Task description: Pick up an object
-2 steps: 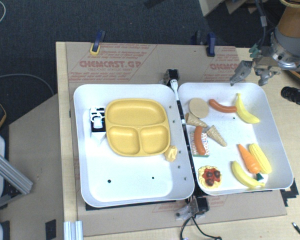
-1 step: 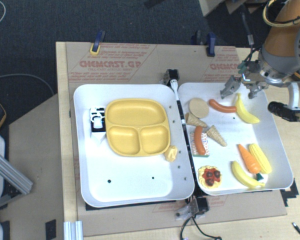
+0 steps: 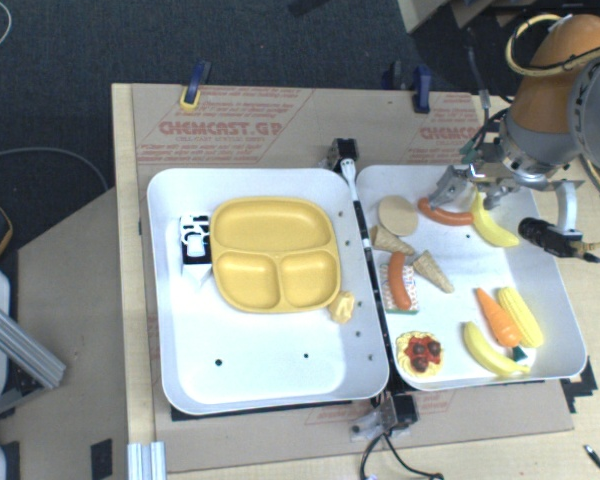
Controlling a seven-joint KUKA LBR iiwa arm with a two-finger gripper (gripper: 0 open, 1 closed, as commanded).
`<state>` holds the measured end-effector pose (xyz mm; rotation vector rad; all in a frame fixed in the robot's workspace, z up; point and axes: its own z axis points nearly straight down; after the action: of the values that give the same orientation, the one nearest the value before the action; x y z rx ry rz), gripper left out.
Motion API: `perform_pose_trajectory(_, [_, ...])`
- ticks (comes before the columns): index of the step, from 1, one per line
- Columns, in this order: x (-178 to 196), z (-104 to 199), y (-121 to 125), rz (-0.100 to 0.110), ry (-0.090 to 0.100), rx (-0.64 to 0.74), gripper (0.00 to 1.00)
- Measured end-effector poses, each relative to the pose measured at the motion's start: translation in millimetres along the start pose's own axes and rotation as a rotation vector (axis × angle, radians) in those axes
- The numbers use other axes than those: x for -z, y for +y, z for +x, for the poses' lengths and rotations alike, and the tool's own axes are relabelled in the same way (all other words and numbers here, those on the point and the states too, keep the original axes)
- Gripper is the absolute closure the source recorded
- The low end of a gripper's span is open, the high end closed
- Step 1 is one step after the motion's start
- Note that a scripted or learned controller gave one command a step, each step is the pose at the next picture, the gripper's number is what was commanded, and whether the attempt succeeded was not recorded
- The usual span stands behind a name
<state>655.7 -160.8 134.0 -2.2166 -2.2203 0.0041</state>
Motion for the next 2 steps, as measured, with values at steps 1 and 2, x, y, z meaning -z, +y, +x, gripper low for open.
perform_pose_trajectory(1, [-51.6,1.0,0.0,0.000,0.000,0.000,0.00])
perform_pose_trajectory(2, [-37.9,0.0,0.5,-0.003,-0.003,0.001,1.00])
